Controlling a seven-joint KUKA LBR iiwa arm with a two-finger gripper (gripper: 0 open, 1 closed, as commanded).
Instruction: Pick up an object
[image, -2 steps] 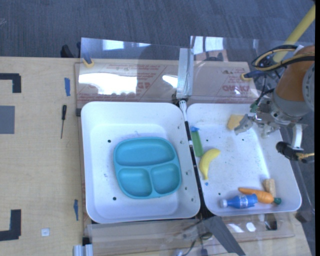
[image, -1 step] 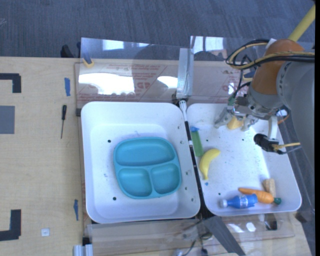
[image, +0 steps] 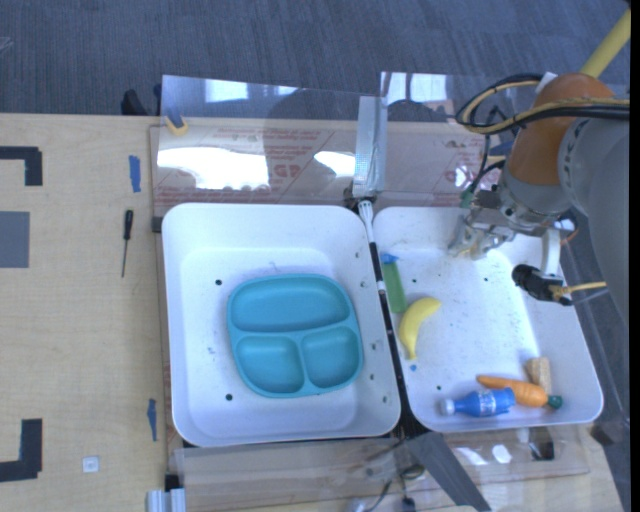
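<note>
Task not yet done: in right bin (image: 575, 345), blue bottle (image: 480, 404) and carrot (image: 515, 389) at near wall, banana (image: 416, 322) mid-floor; gripper (image: 474, 241) above far end, nothing held, jaw state impossible to tell.

Single fixed camera, mounted above the bench (image: 70, 300), looking down at a slant; floor shows along the top of frame beyond the bench's far edge. Landmark: divider (image: 385, 300) between the two white bins. Left bin (image: 190, 250) lies left of it, right bin (image: 570, 360) right of it, both fully in frame at moderate range. Arm (image: 575, 150) enters from the right, above the right bin's far corner. One view, so no overlap to log.
</note>
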